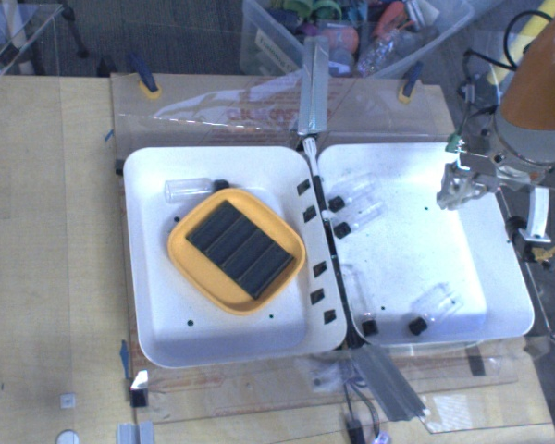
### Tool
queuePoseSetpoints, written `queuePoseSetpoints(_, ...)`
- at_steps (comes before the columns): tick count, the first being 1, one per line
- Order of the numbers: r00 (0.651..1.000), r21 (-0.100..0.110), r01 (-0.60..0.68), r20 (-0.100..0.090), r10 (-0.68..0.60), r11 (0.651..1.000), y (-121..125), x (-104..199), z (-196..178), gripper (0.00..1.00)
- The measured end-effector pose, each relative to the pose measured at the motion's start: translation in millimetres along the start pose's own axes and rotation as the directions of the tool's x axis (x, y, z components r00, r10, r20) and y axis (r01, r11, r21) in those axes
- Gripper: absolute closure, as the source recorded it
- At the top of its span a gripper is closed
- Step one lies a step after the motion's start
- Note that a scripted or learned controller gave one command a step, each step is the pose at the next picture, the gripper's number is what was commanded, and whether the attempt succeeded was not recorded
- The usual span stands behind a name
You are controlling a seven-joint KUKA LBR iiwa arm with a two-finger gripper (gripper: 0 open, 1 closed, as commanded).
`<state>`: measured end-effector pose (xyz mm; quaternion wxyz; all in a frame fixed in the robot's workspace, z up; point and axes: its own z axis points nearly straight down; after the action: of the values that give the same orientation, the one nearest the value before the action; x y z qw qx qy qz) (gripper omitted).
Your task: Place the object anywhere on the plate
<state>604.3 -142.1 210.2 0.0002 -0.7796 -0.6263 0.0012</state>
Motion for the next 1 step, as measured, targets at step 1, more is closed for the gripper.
queuePoseSetpoints(1,0.965,0.002,0.262,-0.003,-0.262,0.965,-31.5,49.9,16.4,1.0)
